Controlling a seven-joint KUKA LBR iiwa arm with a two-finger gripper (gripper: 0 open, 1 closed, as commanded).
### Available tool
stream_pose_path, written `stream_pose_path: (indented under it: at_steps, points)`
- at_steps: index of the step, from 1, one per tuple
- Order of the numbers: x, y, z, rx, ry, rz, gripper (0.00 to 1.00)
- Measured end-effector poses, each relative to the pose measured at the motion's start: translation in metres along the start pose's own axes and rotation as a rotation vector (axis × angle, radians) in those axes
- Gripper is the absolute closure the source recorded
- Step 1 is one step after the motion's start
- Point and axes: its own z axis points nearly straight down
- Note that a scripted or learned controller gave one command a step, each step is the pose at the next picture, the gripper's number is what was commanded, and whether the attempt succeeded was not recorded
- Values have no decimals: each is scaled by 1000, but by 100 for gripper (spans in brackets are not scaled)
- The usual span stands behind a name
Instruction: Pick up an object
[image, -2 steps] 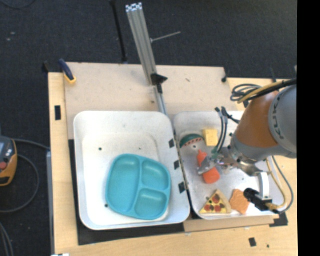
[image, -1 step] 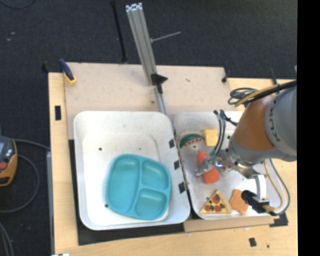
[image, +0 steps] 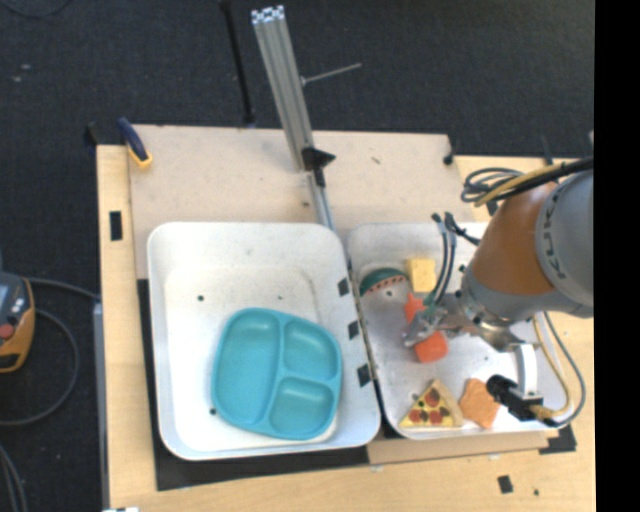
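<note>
My gripper (image: 428, 328) is low over the middle of the right bin (image: 388, 240), at the end of the grey and orange arm that comes in from the right. An orange cube (image: 432, 349) lies right beneath its tip and a small red-orange piece (image: 412, 306) sits just to its upper left. Whether either one is gripped I cannot make out. Around them are a yellow block (image: 423, 272), a green and white round toy (image: 378, 283), a toy pizza slice (image: 432, 406) and an orange block (image: 478, 403).
The left bin (image: 180, 260) holds a teal divided plate (image: 277, 373). A grey metal post (image: 290, 100) rises behind the bins at the back. Cables loop off the arm by the right bin's far corner (image: 490, 185).
</note>
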Motion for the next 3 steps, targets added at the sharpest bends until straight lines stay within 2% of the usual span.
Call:
stream_pose_path:
  at_steps: [2,3]
  points:
    - [-5,9,-129,-3,-2,-8,100]
    - [-6,10,-126,3,0,-9,100]
